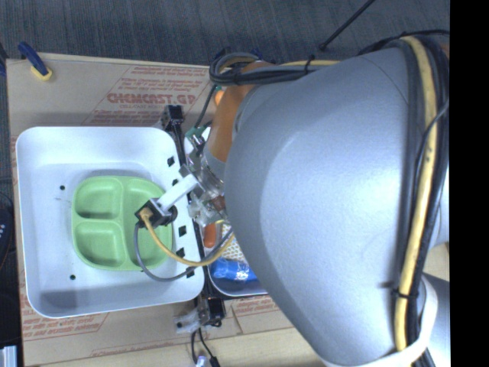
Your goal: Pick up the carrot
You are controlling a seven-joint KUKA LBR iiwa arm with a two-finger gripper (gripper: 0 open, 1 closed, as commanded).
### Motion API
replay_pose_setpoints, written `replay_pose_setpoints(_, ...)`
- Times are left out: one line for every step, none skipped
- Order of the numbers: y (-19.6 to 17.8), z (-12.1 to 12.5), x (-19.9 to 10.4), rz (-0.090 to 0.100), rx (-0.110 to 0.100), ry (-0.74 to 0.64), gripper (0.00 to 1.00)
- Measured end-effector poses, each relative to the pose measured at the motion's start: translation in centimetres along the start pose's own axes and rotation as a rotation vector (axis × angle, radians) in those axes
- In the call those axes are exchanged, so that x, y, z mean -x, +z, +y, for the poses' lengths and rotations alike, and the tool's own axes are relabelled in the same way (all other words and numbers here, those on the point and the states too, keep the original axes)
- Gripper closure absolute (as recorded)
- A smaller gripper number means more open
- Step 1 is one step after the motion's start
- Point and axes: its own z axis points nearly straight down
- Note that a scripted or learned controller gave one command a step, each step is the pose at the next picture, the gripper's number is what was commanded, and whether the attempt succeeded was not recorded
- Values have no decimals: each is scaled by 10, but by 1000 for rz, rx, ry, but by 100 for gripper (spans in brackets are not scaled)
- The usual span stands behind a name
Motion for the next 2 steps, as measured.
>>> replay_pose_setpoints(-9,-2,0,-5,-6,-8,100)
replay_pose_setpoints(-97,-42,30,1,3,149,100)
